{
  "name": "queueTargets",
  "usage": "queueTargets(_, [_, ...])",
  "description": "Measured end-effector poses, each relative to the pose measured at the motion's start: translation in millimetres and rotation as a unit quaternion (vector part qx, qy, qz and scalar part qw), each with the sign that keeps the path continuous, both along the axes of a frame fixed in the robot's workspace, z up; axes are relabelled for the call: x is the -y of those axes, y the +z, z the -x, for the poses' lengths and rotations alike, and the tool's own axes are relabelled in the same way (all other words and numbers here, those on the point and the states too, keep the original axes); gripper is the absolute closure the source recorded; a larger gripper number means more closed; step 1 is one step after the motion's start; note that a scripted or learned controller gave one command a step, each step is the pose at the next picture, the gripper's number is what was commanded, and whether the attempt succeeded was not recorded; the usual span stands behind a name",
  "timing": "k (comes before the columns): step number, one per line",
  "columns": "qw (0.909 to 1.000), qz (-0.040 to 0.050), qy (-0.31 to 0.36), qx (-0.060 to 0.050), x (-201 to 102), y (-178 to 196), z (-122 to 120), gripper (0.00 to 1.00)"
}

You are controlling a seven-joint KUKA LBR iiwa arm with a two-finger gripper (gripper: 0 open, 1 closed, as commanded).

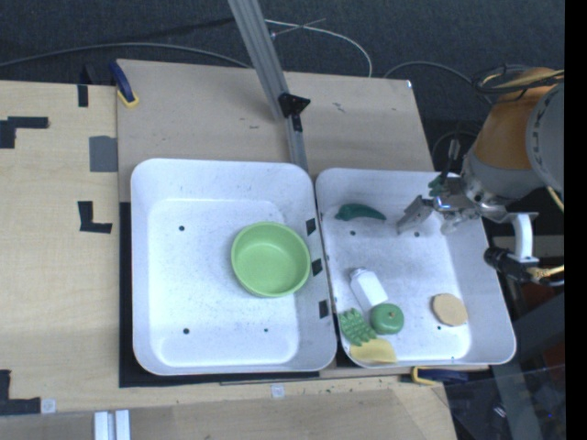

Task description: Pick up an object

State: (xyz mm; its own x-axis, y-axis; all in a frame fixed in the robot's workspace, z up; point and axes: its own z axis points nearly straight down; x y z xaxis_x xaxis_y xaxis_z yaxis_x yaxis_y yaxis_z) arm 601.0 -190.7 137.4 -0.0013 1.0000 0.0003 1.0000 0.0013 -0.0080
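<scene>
My gripper [431,218] hovers over the upper right part of the right bin [477,337]; its fingers are spread open with nothing between them. To its left, near the bin's top edge, lies a dark green curved piece [359,212]. Lower in the same bin are a white cylinder [369,289], a green round piece [387,318], a green ridged piece [354,325], a yellow piece [379,350] and a tan disc [449,309]. A light green bowl [270,259] stands upright in the left bin [165,191].
A grey metal pole [261,44] slants down from the top to the seam between the bins. Cables and arm parts [518,255] crowd the right bin's right edge. The wooden bench [55,209] stretches away to the left.
</scene>
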Motion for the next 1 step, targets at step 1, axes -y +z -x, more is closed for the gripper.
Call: queueTargets(1, [1.0000, 0.0010, 0.000, 0.003, -0.7, -51.3, 0.5, 0.00])
